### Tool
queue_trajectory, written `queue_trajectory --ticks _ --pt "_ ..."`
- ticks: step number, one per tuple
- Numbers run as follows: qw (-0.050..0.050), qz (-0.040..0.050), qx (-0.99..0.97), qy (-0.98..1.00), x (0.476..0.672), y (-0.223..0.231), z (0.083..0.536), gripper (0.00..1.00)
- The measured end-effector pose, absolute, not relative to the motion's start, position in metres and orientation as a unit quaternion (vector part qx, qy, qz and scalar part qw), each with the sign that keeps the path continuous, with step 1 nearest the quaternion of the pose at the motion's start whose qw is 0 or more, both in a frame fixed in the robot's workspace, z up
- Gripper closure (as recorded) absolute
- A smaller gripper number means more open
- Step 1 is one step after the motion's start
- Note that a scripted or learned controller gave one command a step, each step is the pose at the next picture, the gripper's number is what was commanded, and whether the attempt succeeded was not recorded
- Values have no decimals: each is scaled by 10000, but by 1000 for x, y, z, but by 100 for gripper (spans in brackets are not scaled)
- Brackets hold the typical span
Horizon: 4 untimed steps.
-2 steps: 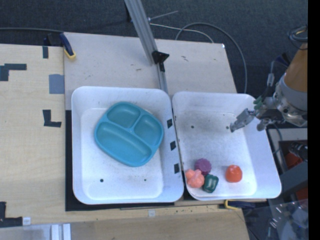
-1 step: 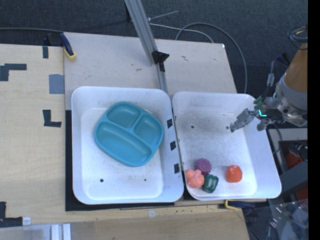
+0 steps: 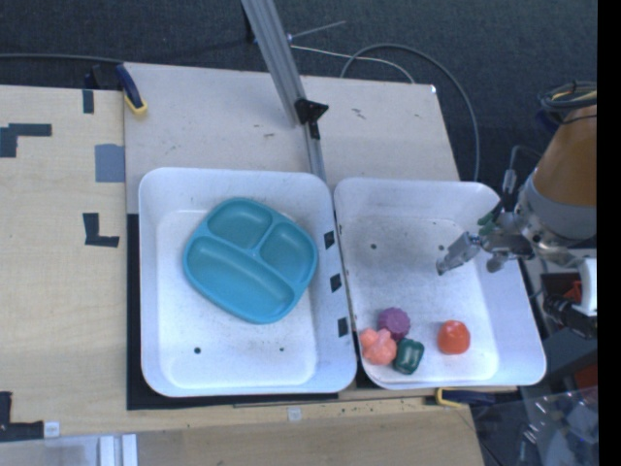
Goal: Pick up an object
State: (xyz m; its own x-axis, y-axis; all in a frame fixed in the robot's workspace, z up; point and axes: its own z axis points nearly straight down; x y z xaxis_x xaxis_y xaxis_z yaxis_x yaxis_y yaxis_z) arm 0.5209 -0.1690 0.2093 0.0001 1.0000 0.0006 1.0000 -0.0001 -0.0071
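Arm enters from 3 o'clock; the jaws (image 3: 456,256) sit over the upper-middle of the right bin (image 3: 408,197), nothing visible between them, and whether they stand wide or narrow cannot be told at this resolution. Candidate objects are bunched at the bin's 6 o'clock edge: purple piece (image 3: 394,320), pink-orange piece (image 3: 378,346) touching it below-left, dark green piece (image 3: 408,355) just beside both, and an orange-red piece (image 3: 453,337) a little apart toward 3 o'clock. Risks, as judged: the three clustered items touch, so a descent there may wedge one aside or catch two; all lie near the front wall, where a finger could strike the rim; small rounded shapes may squirt out on closing. The orange-red piece looks the cleanest target. Left bin (image 3: 155,260) holds a blue divided plate (image 3: 250,258). The bins rest on a pale wooden desk (image 3: 58,289) with tape marks; dark floor and cables beyond at 12 o'clock.
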Motion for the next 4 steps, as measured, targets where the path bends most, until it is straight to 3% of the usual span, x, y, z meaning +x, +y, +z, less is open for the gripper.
queue_trajectory --ticks 2,3,4 --pt "27 21 -7067 -7076 523 -175 106 0" --pt "18 7 -7062 -7080 524 -174 118 100" --pt "-12 -6 -7064 -7078 533 -174 164 100"
